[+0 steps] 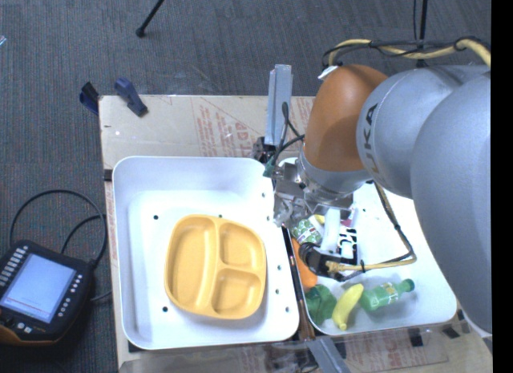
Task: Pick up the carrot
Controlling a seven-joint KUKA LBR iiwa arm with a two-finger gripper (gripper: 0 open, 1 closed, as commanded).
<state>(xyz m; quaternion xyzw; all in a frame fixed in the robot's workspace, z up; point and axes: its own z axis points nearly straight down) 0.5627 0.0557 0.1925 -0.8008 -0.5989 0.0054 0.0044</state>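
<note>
Orange carrot (303, 261): lying at left edge of right bin (437, 303), just above a green toy (321, 302), partly hidden by arm.
End effector (309, 231): low over right bin's left side, close above carrot; open or closed cannot be told, wrist hides it.
Neighbours: banana (348, 306) and green bottle (385, 293) along near edge of right bin.
Left bin (132, 203): holds yellow divided tray (215, 265).
Step, judged: final approach to grasp.
Next move calls for: descent centred on carrot, clear of bin wall and green toy.
</note>
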